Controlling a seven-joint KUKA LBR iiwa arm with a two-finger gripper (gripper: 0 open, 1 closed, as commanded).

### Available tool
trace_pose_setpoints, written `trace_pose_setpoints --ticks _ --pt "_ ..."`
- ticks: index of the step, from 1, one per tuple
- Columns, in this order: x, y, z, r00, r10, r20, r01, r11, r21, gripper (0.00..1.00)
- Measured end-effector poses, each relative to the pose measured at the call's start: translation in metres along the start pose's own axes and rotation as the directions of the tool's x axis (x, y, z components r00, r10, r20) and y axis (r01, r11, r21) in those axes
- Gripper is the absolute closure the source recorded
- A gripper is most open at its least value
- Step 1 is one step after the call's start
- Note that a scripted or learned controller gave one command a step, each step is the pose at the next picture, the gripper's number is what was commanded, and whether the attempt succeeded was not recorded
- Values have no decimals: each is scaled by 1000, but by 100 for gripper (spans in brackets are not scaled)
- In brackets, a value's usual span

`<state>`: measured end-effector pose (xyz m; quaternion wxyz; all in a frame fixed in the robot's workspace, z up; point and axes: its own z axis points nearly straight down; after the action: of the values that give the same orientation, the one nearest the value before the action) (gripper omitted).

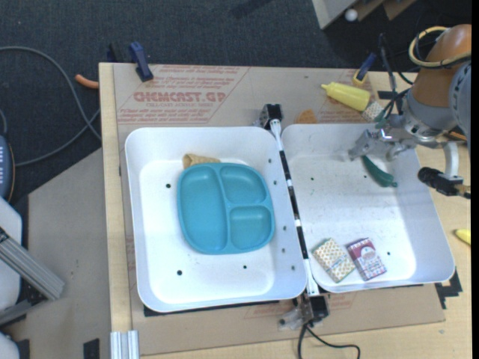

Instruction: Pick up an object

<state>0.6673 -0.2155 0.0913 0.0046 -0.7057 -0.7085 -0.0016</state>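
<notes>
My gripper (376, 146) hangs over the far part of the right bin (419, 223), below the grey wrist with its orange band. A small teal-green object (380, 173) shows just beneath the gripper, touching or very close to it; I cannot tell whether it is gripped or lying on the bin floor. Two small packets lie at the near end of the right bin: a tan patterned one (333, 259) and a red-and-white one (367, 258). In the left bin (150, 260) sits a blue divided plate (224, 206), with a tan item (197, 159) poking out from its far edge.
A yellow object (346, 93) lies on the bench behind the right bin, with a small orange scrap (305, 116) beside it. A black clip (272, 115) sits where the two bins meet. A blue clamp (140, 60) holds the bench's far left edge.
</notes>
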Motion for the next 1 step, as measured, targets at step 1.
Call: trace_pose_setpoints --ticks 1 --pt "-2 1 -11 1000 -1 9 1 1000 -6 100"
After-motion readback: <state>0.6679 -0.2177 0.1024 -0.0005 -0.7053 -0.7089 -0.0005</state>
